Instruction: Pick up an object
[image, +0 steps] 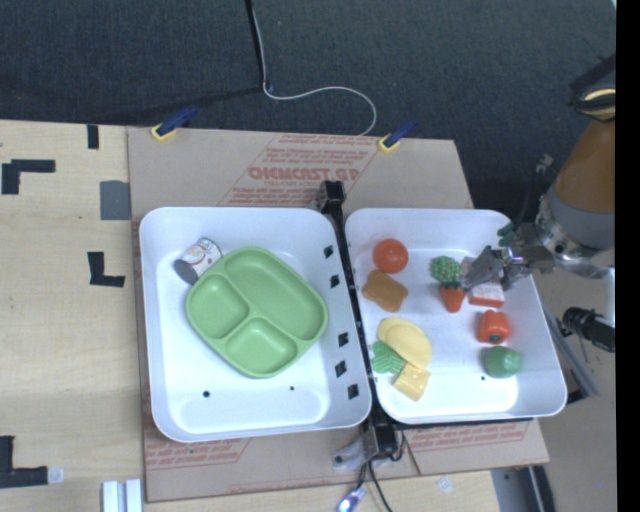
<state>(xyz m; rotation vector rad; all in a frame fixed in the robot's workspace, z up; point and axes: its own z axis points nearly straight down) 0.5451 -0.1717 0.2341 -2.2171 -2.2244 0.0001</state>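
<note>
My gripper (487, 268) hovers low over the right bin (530, 400), near its right wall. Just under it lies a small red and white piece (487, 296). To its left sit a green broccoli (445, 267) and a small red-orange carrot-like piece (453, 297). A red pepper (492, 326) and a green fruit (502, 362) lie nearer the front. On the bin's left side are a red tomato (390, 254), a brown bread piece (384, 291), a yellow banana (405, 340), a green leaf (384, 357) and a yellow cheese wedge (411, 381).
The left bin (170, 400) holds a green divided plate (256, 310) and a small can (198, 258) lying at its back left. The divider (345, 300) between the bins runs down the middle. The arm's orange band (588, 170) rises at the right.
</note>
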